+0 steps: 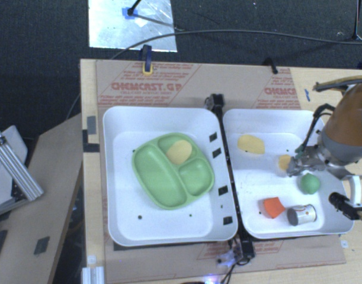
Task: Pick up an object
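Green and round, a small ball (310, 183) lies in the right white bin (269, 123), just beside the jaws (298, 165) of the grey arm with its orange band (349, 126); whether those jaws are parted or hold anything, I cannot tell. Near it lie an orange block (273, 207), a silver metal can on its side (302, 214) and a pale yellow lump (251, 144). Across the divider, the left white bin (124, 218) holds a green divided plate (169, 173) with a yellow item (179, 151) in one compartment.

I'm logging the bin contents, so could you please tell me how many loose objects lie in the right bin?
5: a pale yellow piece upper left, a small yellow piece beside the claw, a green ball, an orange block, a silver can. The arm may hide more.
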`<state>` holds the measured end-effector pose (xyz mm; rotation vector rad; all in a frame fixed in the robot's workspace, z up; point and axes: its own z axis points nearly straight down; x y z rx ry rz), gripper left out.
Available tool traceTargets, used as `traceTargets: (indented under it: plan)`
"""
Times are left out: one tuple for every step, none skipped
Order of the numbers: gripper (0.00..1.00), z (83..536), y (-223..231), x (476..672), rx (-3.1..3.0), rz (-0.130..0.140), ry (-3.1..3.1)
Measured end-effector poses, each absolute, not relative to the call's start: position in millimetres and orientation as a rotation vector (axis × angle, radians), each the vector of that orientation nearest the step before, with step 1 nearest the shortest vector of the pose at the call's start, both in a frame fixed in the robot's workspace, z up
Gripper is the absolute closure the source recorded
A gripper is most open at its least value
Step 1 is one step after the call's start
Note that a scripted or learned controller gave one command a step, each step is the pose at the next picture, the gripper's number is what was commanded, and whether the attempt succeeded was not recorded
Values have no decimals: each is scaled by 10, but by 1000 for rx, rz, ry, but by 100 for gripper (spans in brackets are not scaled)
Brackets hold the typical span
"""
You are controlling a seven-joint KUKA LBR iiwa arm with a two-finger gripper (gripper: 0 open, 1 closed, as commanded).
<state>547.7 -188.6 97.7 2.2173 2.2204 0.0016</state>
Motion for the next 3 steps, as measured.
traceTargets:
  plan:
    - [100, 1538, -1803, 5552, 2211, 5, 2223]
    - [100, 2049, -1908, 5585, 2212, 4, 2222]
    - [100, 2394, -1911, 5601, 2212, 4, 2224]
